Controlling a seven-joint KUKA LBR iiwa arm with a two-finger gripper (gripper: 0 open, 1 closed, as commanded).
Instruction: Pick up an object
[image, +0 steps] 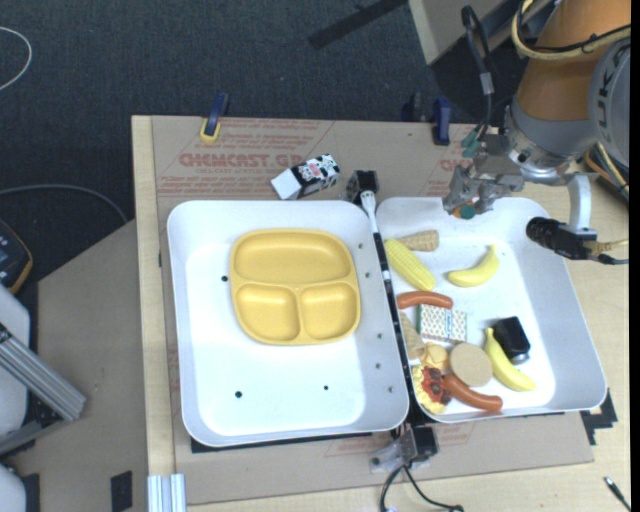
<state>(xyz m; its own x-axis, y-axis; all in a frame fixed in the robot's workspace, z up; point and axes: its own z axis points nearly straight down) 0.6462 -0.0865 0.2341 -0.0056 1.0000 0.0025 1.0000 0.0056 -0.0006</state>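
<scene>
- The gripper (466, 207) hangs over the far edge of the right bin (585, 345), above bare white floor near the bin's back rim
- Whether it is released or clenched I cannot tell: the tip is small and dark against the wrist, and nothing is visibly caught in it
- The task names no particular object, and the candidates all lie in the right bin: a corn cob (409, 264) and a small tan wafer (422, 240) nearest the tool, a yellow banana (474, 269) just beyond them
- Further toward the near rim sit a sausage (424, 299), a checked packet (442, 322), a black block (511, 338), a 2nd banana (510, 366), a round tan biscuit (470, 364) and another sausage (472, 397), crowded together and partly touching
- The left bin (200, 380) holds 1 yellow divided tray (295, 284)
- By my reading this is the approach step: the arm is up over the bin and no grasp is made
- The next move, as I judge it, calls for shifting toward the near side to centre over 1 item, the wafer or corn being closest, then a straight descent
- The corn's rounded body may roll out of the pinch, and the crowded pile risks catching 2 things at once
</scene>
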